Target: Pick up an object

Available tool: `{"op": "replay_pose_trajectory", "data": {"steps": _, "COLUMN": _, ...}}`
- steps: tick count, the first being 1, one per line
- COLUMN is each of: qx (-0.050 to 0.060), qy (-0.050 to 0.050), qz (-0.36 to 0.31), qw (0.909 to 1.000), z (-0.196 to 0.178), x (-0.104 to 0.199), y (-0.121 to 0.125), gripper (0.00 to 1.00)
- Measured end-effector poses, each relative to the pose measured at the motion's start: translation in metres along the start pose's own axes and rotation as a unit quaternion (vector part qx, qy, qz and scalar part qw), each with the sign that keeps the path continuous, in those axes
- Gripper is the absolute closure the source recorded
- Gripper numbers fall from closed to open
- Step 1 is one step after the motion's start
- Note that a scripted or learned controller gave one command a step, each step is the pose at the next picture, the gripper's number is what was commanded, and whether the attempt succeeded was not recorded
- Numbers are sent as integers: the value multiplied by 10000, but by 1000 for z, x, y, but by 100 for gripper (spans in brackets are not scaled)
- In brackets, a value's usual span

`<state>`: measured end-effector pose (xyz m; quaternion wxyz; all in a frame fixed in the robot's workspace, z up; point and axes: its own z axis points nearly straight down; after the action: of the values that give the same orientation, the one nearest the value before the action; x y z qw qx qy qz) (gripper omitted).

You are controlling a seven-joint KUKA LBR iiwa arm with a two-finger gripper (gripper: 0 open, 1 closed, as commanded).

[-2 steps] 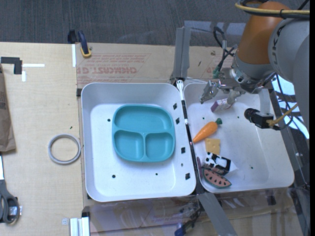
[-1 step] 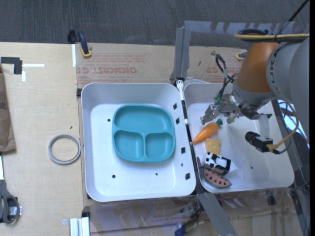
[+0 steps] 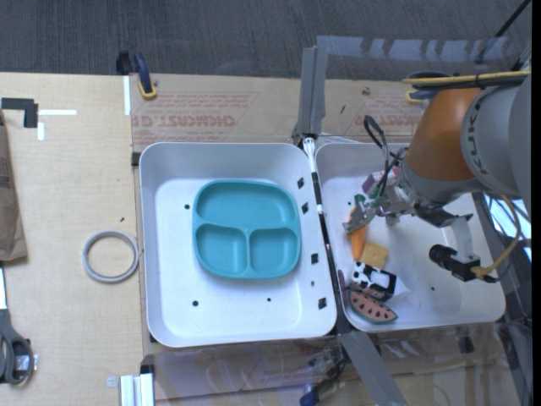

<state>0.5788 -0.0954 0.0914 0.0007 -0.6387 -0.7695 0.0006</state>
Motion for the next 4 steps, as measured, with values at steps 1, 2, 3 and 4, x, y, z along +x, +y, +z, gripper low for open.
{"op": "replay_pose_trajectory", "data": {"steps": 1, "qx": -2, "qy": -6, "qz": 557, "qw": 9984, "z": -100, "x": 15, "y": -16, "gripper": 0}}
{"op": "replay_pose_trajectory", "data": {"steps": 2, "qx": 0, "qy": -8, "qz": -46, "qw": 10000, "z": -99, "x": 36, "y": 33, "gripper": 0}}
{"op": "replay_pose_trajectory", "data": {"steps": 3, "qx": 6, "qy": -4, "qz": -205, "qw": 9998, "z": -100, "x": 74, "y": 32, "gripper": 0}}
{"op": "replay_pose_trajectory", "data": {"steps": 4, "qx": 1, "qy": -7, "qz": -227, "qw": 9997, "z": -100, "x": 43, "y": -25, "gripper": 0}}
